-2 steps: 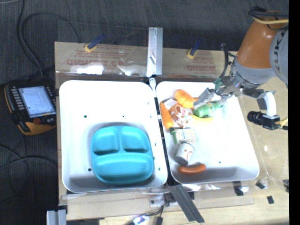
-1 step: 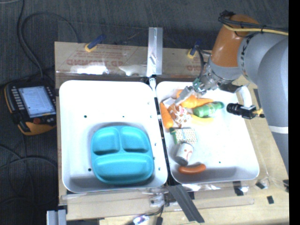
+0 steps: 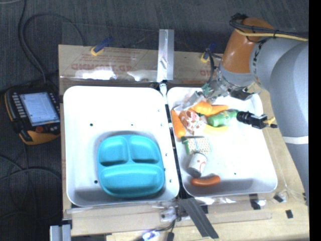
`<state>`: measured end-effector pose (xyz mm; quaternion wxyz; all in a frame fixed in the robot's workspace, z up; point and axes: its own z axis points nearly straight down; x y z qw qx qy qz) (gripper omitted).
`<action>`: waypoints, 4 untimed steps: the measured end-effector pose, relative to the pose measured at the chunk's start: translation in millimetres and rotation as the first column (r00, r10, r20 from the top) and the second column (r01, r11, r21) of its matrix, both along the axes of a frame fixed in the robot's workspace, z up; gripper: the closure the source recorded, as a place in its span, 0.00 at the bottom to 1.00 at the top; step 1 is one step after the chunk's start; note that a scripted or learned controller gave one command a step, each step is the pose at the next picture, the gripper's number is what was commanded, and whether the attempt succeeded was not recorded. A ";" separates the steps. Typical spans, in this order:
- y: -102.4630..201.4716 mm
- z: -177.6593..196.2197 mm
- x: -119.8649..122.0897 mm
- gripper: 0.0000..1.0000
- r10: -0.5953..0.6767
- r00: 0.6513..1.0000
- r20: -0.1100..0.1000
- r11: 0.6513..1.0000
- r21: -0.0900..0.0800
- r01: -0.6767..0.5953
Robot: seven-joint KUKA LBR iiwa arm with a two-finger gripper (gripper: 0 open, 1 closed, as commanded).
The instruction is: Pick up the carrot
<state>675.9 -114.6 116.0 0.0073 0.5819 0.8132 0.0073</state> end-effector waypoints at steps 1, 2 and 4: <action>-16.4 -3.7 3.1 0.00 0.140 0.990 -0.006 0.990 0.011 -0.140; -22.3 -4.5 -4.6 0.00 0.322 0.947 0.000 0.947 -0.010 -0.322; -20.6 -5.7 -1.7 0.00 0.270 0.963 -0.008 0.963 -0.003 -0.270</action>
